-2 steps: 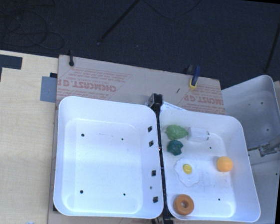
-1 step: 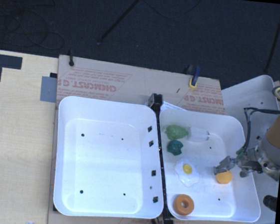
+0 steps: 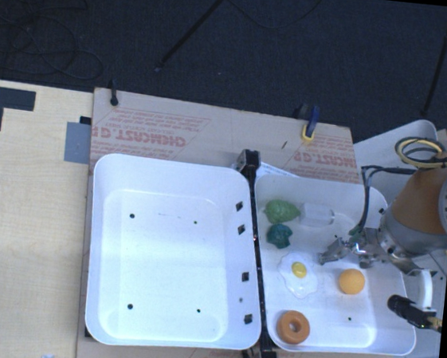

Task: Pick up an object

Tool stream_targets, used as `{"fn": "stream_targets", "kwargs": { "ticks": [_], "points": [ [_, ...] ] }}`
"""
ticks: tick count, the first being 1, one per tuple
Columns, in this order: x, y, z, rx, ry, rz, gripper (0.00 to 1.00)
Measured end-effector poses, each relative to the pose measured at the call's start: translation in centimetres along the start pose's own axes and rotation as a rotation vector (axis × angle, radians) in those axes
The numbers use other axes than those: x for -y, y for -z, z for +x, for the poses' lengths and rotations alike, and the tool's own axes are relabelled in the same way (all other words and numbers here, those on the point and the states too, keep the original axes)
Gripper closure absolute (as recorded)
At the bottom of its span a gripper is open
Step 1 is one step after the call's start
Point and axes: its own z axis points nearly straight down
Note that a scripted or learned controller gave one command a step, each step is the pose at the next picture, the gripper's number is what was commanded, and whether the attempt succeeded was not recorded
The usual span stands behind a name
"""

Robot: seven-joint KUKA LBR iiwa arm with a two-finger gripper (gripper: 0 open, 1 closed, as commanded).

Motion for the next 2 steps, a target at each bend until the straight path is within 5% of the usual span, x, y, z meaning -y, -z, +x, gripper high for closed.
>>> {"fn": "stream_targets", "kwargs": {
  "ticks": [1,2],
  "points": [
    [-6.4,0.4,1.0,0.0,0.002,-0.003,0.0],
    [-4.0,14.9,-0.3,0.005,-0.004,-0.01,0.0]
  ]
}}
